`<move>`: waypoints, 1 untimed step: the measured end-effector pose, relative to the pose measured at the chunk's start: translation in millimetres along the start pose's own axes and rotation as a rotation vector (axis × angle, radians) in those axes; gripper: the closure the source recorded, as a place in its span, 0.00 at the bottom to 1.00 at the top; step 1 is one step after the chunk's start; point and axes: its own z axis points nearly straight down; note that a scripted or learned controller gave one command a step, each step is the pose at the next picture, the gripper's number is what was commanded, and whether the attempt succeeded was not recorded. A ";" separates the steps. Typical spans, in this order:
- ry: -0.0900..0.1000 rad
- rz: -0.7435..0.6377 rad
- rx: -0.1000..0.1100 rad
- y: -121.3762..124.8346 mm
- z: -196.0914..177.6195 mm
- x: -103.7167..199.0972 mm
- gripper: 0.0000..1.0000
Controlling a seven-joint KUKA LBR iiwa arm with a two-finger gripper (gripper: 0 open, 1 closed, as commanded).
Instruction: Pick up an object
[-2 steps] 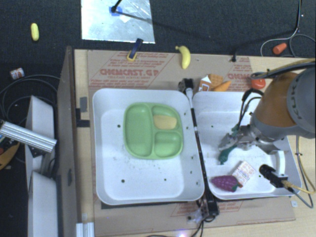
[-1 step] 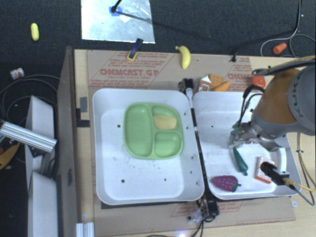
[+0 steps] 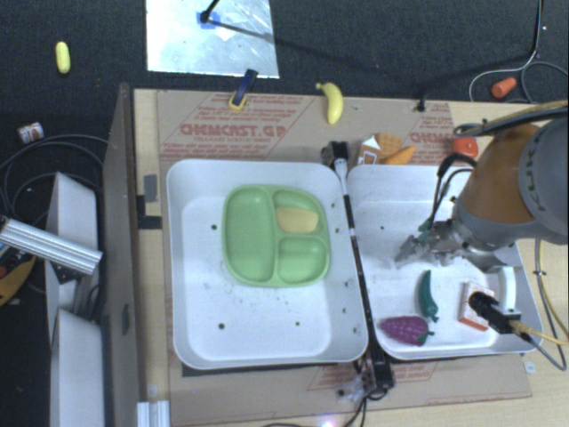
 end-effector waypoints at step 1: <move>0.001 0.003 0.004 -44.8 10.6 2.1 0.00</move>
